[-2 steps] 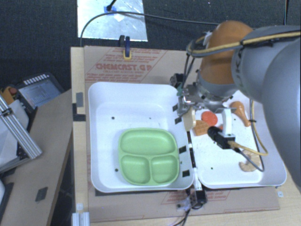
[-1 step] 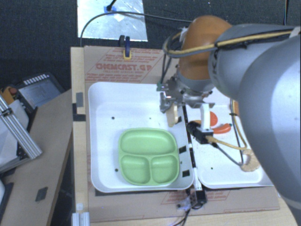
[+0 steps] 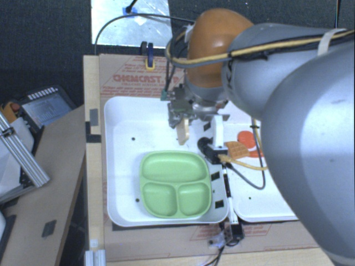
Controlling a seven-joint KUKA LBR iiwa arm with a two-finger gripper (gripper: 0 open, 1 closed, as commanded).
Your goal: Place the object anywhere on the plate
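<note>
The grey arm, with its orange band above the wrist, reaches in from 3 o'clock and covers much of the right side of the view. Its claw hangs over the left white bin, just at 12 o'clock of the green plate. A pale, cream-colored object shows at the claw's tip; whether the claw is open, closed or gripping that object cannot be told from this angle. The plate has 3 compartments, 1 long one toward 12 o'clock and 2 smaller ones toward 6 o'clock, and it lies in the lower half of the left bin. In the right white bin, an orange piece lies beside a waffle-like tan piece, both at about 3 o'clock of the claw and partly hidden by the arm. Both bins sit on the desk.
</note>
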